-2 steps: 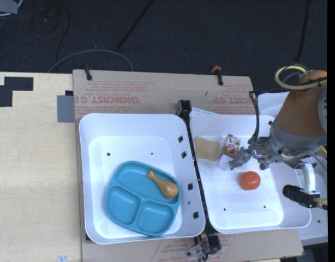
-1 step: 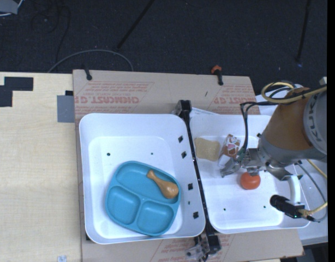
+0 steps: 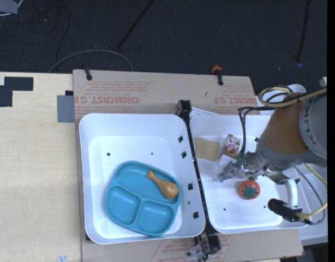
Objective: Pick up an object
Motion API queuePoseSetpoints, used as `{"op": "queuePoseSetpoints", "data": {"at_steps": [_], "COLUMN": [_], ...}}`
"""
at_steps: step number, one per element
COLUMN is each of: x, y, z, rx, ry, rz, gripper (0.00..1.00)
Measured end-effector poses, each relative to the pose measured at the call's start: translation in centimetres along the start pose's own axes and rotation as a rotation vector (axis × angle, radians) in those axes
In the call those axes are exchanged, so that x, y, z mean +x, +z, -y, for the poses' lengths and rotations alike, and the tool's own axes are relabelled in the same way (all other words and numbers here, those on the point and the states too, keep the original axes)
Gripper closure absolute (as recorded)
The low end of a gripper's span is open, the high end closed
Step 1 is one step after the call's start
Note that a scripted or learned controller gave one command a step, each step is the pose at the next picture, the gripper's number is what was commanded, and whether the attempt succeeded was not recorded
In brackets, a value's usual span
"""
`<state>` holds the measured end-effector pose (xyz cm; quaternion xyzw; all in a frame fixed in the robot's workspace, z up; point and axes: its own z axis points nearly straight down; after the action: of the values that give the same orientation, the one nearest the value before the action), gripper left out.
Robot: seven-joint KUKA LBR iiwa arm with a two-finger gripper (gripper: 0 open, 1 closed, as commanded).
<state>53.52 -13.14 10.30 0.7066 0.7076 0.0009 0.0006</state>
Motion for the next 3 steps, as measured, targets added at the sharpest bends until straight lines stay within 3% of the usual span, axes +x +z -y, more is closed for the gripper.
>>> {"op": "queuePoseSetpoints", "data": {"at_steps": [1, 3], "x": [-0.1, -1.0], "y": [-0.7, -11.5], "z": [0.2, -0.3], "rx": [0.006, 0.000], "ry": [0.008, 0.001], "rz": [-0.001, 0.001], "gripper": [1.00, 1.00]}}
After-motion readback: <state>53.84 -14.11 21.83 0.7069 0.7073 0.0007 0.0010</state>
